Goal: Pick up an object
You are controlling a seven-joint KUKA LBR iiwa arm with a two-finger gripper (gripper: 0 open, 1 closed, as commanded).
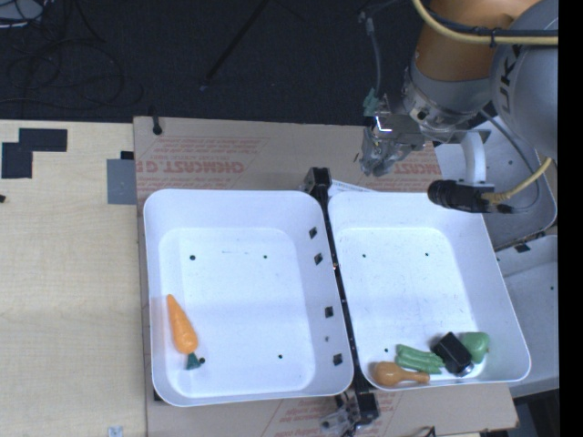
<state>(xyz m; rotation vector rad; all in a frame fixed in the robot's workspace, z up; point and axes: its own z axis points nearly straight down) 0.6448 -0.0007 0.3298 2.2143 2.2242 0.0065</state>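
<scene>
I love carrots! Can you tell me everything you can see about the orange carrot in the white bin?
The carrot looks like a smooth plastic toy, bright orange, with a small dark green stub at its lower end. It lies flat on the floor of the left bin, close to the bin's left wall near the front corner, its narrower orange tip pointing away toward the back. Nothing else touches it. The gripper is far off, above the back edge of the other bin.

The brown cardboard sheet [239, 157] under the two bins carries red printed lettering, seen upside down from this camera; it seems to read "CHEMCRAFT", but the letters are too blurred to be sure. Fainter red print near the bottom edge cannot be read.
</scene>
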